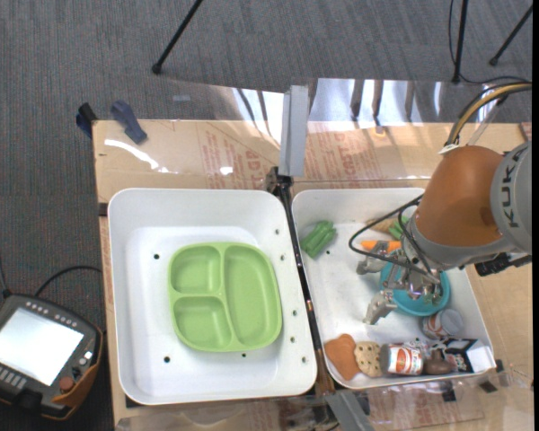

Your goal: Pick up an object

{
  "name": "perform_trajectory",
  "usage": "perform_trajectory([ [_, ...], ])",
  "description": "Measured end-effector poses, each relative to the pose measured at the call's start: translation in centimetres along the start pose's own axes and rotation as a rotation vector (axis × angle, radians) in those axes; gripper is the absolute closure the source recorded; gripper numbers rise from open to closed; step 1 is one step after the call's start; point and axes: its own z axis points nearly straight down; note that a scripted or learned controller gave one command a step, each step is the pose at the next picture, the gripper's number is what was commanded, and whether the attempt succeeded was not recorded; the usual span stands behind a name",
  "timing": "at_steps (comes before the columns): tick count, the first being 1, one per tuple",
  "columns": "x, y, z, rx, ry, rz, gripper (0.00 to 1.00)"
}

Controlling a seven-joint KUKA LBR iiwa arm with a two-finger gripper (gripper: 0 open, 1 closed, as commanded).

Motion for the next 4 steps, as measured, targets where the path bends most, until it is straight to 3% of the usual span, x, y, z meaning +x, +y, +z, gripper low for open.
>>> perform_trajectory([
  [1, -5.0, 1.9, -0.1, 0.001, -0.005, -0.070, 0.00],
  [2, -1.3, -0.6, -0.1, 0.002, -0.002, -0.138, 0.00],
  [3, -3.4, -0.3, -0.1, 0.002, -0.004, -0.180, 0.00],
  [4, -1.8, 1.1, -0.1, 0.000, -0.002, -0.175, 0.00],
])
